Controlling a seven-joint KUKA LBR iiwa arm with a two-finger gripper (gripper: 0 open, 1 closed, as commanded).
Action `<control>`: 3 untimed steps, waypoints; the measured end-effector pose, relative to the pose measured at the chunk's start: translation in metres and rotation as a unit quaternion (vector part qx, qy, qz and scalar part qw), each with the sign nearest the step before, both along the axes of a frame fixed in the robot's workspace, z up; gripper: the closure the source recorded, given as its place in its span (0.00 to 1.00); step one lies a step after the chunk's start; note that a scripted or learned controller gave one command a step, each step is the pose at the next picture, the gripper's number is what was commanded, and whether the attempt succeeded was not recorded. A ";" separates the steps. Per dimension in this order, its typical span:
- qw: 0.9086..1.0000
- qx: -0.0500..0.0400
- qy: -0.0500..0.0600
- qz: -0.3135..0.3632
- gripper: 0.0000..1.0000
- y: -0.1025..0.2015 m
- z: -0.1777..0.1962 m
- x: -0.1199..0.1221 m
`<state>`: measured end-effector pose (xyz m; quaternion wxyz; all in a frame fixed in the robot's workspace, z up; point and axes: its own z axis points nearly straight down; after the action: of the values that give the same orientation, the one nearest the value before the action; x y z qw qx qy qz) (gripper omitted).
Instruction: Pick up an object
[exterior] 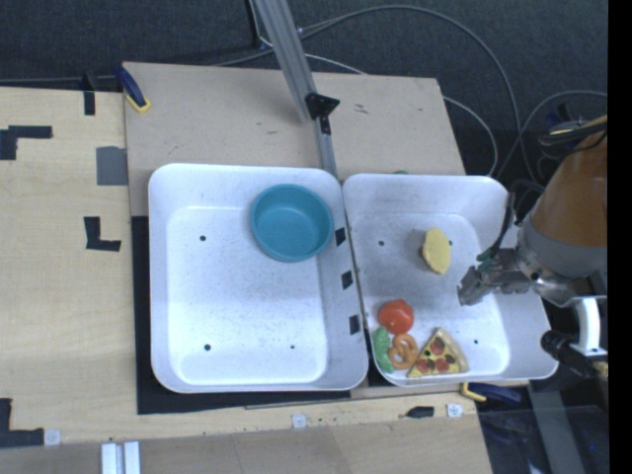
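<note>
Nothing is lifted yet, as you can see: the yellow piece (436,251) lies mid right bin (494,191), with the tomato (396,316) and pizza slice (438,355) near that bin's front edge. The tool (478,282) hangs just right of the yellow piece, carrying nothing; its opening you cannot tell. The whole grasp remains.

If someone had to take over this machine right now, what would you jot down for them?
Gripper: over the right bin, near its right side, nothing seen held.
Right bin: yellow lemon-like toy just left of the gripper; tomato, pretzel, green piece and pizza slice along the near edge.
Left bin: blue bowl.
Done: nothing picked up.
Left: grasp and lift one item.
</note>
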<state>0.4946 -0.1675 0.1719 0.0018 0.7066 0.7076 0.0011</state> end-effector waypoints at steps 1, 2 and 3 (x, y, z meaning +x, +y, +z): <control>1.000 0.000 0.000 0.000 1.00 0.009 0.056 -0.001; 1.000 0.000 0.001 0.000 1.00 0.010 0.090 0.000; 1.000 0.001 0.003 0.001 1.00 0.060 0.075 0.004</control>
<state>0.4985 -0.1074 0.2468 -0.0009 0.7056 0.7086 -0.0003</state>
